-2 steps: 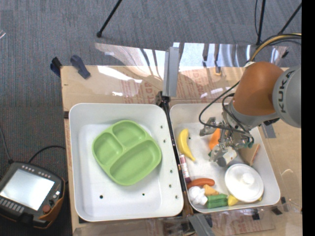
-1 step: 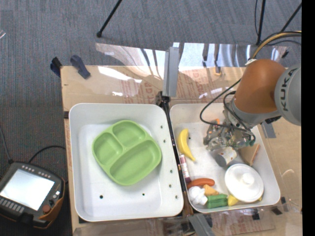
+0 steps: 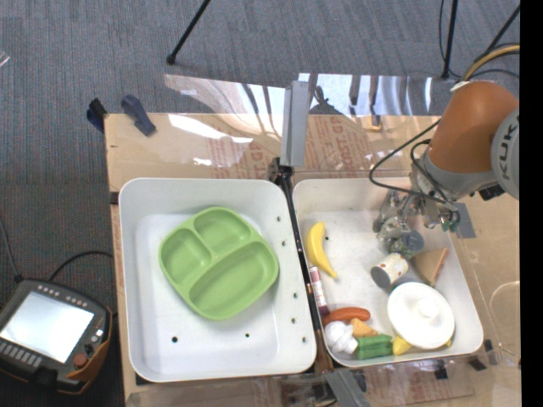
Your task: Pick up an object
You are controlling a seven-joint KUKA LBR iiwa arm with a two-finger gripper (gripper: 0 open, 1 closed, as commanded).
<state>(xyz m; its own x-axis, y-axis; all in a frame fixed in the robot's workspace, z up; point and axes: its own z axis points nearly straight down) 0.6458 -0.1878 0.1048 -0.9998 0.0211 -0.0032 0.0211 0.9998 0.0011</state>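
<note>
My gripper [image 3: 397, 227] hangs low over the upper right part of the right bin [image 3: 356, 195], below the arm's orange band [image 3: 472, 125]. Directly under it lies a small grey-blue object [image 3: 412, 242], partly hidden by the gripper. A white patterned cup [image 3: 389, 270] lies on its side just below that, with a tan bread wedge [image 3: 433, 265] to its right. A yellow banana [image 3: 321, 248] lies near the bin's left wall. I see nothing lifted off the bin floor.
A white round dish [image 3: 422, 315] sits at the right bin's lower right. A red sausage [image 3: 346, 315], a white lumpy item [image 3: 341, 337] and a green piece [image 3: 373, 347] crowd the front edge. A green divided plate [image 3: 219, 261] lies in the left bin [image 3: 153, 202].
</note>
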